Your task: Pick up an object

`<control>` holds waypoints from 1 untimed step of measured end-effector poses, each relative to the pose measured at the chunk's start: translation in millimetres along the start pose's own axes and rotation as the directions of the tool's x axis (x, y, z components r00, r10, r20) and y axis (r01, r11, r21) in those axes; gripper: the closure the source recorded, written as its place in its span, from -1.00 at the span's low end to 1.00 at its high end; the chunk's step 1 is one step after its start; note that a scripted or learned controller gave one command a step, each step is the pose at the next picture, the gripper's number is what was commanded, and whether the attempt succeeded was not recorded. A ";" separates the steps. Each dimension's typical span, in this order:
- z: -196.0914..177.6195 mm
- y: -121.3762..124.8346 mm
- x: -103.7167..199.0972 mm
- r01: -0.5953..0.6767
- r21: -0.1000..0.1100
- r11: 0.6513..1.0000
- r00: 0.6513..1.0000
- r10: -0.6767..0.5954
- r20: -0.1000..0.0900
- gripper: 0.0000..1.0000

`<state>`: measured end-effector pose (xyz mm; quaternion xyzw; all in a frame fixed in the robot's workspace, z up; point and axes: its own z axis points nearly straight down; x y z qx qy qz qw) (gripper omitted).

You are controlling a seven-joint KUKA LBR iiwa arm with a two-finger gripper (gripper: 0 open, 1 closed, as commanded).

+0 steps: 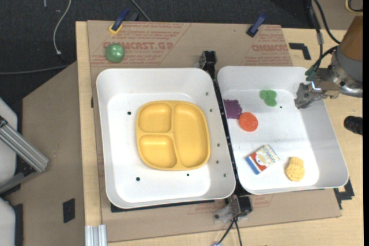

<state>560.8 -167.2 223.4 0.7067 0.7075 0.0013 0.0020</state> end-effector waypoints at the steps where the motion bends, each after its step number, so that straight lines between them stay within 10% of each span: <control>1: -11.1 5.9 56.0 0.004 0.001 1.000 1.000 -0.004 -0.002 1.00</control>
